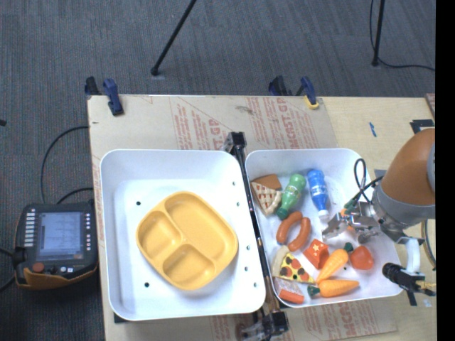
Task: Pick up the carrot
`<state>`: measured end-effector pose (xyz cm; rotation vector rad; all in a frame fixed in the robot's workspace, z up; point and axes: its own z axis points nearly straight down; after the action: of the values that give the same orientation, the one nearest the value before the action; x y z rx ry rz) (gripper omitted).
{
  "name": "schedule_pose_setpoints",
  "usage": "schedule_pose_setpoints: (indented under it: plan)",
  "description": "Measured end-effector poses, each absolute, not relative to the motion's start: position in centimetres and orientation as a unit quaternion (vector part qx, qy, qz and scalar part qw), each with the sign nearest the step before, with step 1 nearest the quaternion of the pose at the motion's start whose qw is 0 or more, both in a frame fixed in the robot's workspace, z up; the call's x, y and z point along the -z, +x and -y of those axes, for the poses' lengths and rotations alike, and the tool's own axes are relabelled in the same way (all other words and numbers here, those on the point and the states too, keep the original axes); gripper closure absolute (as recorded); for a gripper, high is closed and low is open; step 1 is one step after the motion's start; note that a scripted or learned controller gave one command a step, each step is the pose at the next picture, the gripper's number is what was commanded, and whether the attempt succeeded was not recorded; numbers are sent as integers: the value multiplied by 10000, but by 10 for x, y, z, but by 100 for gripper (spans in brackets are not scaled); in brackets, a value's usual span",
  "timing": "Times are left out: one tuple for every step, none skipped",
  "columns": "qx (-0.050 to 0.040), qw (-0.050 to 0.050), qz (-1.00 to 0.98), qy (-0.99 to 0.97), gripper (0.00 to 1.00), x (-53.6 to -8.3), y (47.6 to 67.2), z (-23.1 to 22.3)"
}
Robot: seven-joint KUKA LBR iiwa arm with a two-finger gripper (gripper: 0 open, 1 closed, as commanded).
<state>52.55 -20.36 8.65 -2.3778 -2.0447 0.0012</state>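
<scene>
The claw (341, 226) sits low at the right of the frame, over the right bin (341, 155); can't tell its state; the carrot (331, 265) lies just below it, tilted, touching a second carrot (335, 288) near the bottom edge.

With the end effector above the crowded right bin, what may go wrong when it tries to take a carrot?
1. Two carrots lie close together: one tilted carrot and a second carrot below it, so the end effector might pinch both or push one away.
2. The red tomato and the small red block lie close beside the tilted carrot and may be caught instead.
3. The second carrot lies near the right bin front wall, which leaves little room.
</scene>
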Motion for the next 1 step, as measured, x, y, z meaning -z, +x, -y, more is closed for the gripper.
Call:
schedule_pose_setpoints:
  plan:
    - [-2, 27, 6497, -7602, 100, -97, 525, 205]
